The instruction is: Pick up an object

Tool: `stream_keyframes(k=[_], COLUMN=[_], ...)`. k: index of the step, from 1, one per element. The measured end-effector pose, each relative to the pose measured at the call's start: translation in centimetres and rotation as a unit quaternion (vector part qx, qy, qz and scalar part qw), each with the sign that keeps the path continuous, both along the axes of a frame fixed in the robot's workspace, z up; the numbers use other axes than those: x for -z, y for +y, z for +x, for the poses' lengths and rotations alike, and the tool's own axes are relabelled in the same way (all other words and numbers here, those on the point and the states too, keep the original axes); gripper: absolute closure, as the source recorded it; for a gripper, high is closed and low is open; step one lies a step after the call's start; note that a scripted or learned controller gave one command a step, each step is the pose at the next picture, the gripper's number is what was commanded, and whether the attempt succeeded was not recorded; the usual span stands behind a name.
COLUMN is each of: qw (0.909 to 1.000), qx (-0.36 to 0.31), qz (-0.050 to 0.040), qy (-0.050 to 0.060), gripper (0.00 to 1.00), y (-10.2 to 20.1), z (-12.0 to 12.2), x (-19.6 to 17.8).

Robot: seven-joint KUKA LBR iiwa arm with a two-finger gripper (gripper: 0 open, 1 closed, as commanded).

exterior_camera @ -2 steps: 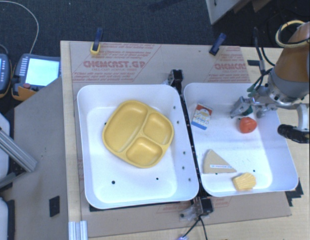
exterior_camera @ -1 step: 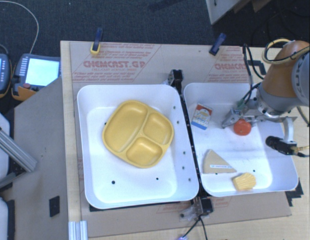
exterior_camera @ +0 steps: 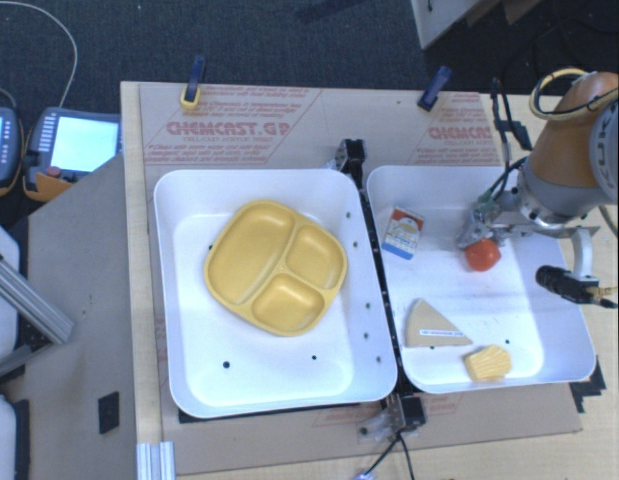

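Lowest in the right bin (exterior_camera: 564,363): a small yellow crinkled piece (exterior_camera: 487,363), lower right of the frame. Just above it, a tan cheese-like wedge (exterior_camera: 434,325). Higher up, right of centre, a red round object (exterior_camera: 482,255), tomato-like, rests on the bin floor. Tool (exterior_camera: 481,230) sits directly over it, touching or nearly so; whether it is released or clenched, cannot tell. Small red-and-white carton (exterior_camera: 402,233) to the left, near the bin's left wall. Grey arm (exterior_camera: 569,168) with orange band enters at upper right. Left bin (exterior_camera: 189,363) holds a yellow divided plate (exterior_camera: 277,266), centre-left. Both bins rest on the tabletop (exterior_camera: 139,268).
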State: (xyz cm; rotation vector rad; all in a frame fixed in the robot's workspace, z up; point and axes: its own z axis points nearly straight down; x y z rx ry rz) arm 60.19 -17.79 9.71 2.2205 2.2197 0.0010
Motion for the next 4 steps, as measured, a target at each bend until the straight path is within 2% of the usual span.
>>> stream_keyframes(k=[2, 4], qw=[1.0, 1.0], qx=[-0.001, -0.003], qz=[-0.0007, 0.001], qy=[-0.003, -0.001], gripper=[1.0, 1.0], y=[0.7, 11.1], z=[0.6, 2.6], x=[-11.3, -11.9])
